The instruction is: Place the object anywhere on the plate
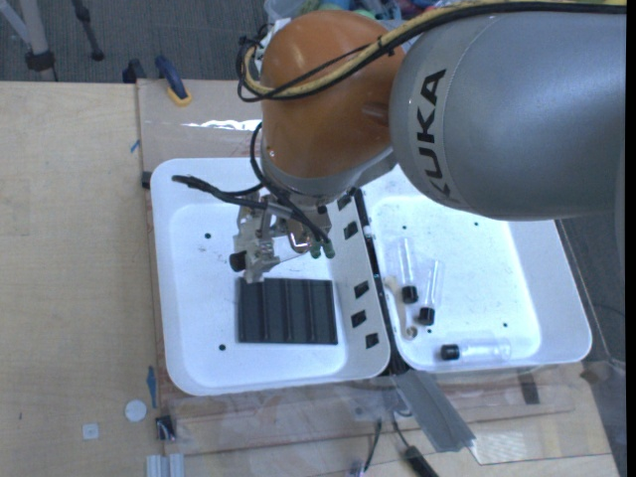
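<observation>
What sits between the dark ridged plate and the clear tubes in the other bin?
In the camera view, between the plate and the clear tubes lie the two bins' adjoining rims, with small black clips.

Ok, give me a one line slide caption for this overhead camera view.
KUKA arm's gripper hovers at the dark ribbed plate in the left bin; clear tubes lie in the right bin.

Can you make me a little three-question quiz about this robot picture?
1. True or false: the dark ribbed plate lies in the right bin.
2. The gripper hangs over which bin? A) left bin B) right bin C) neither
3. Fill in: the clear tubes with black caps lie in the ____ bin.

Key: 1 false, the plate is in the left bin. 2 A, just above the plate's top left corner. 3 right.
</observation>
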You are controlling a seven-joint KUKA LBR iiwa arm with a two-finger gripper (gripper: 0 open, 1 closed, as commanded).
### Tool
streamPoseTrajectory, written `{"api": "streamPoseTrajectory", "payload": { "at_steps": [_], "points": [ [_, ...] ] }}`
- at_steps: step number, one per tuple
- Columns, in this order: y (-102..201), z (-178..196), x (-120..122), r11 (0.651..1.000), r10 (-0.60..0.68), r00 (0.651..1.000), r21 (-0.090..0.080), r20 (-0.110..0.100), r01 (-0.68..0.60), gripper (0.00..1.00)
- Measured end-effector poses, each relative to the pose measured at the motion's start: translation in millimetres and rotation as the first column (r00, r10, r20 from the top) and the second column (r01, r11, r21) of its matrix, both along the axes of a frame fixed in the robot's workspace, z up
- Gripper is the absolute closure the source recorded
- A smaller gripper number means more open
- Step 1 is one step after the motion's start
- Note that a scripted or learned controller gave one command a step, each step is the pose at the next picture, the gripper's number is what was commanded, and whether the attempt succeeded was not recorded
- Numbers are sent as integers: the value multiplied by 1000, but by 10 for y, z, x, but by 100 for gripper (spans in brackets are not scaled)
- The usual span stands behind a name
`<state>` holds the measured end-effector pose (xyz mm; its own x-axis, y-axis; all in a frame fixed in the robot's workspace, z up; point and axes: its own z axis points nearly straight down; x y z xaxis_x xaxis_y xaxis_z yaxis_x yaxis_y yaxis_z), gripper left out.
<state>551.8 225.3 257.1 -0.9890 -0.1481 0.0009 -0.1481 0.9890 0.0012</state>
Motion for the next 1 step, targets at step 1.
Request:
{"api": "streamPoseTrajectory", "payload": {
  "at_steps": [1],
  "points": [
    [-588, -125, 489, 959, 283, 959, 1, 9, -283, 100]
  ]
}}
